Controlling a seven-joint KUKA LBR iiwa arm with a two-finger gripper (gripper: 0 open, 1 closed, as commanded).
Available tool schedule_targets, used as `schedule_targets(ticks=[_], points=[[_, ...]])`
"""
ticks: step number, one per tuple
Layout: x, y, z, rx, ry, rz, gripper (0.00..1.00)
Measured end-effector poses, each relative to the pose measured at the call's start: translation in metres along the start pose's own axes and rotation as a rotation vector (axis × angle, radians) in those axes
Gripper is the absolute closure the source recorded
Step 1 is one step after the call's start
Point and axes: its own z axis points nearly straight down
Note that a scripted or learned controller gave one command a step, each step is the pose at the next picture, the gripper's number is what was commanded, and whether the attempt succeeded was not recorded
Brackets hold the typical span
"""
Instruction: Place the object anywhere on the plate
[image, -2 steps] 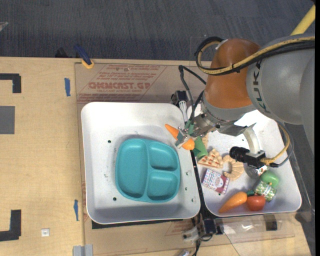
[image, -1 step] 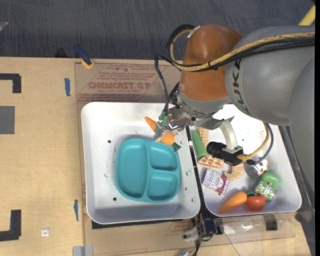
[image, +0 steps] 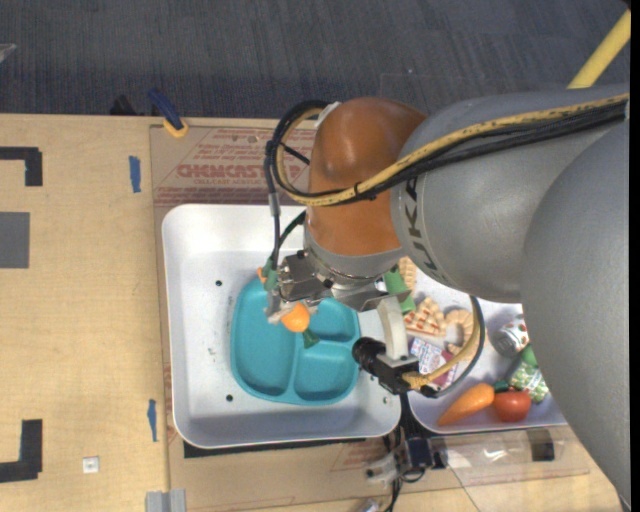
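Object: small orange item (image: 295, 319), rounded, identity uncertain. Located over the upper middle of the teal plate (image: 262, 350), at the ridge between its compartments; whether it rests on the plate or hangs just above it cannot be told.

Gripper (image: 284, 305): directly above and touching or nearly touching the orange item, under the arm's orange band (image: 355, 180). How far the pincer stands apart, and whether it grips the item, cannot be told; the wrist hides it.

Plate: divided, teal, lying in the left white bin (image: 195, 300), toward its right side.

Neighbouring stock: right bin (image: 500, 425) with toy carrot (image: 468, 402), tomato (image: 511, 404), waffle piece (image: 424, 320), other small items; well apart from the plate.

Risks, as judged:
- Item set on the divider ridge may roll; likely harmless, since either compartment counts.
- If released from height, a bounce could carry it over the rim into the bin.
- If it sticks to the gripper on withdrawal, it may be dragged off the plate.
- Pressing down could tip or shift the plate.
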Motion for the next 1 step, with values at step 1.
schedule_targets(ticks=[1], points=[[-0.0024,0.0004,-0.0004,-0.001,-0.002,0.003,0.00]])
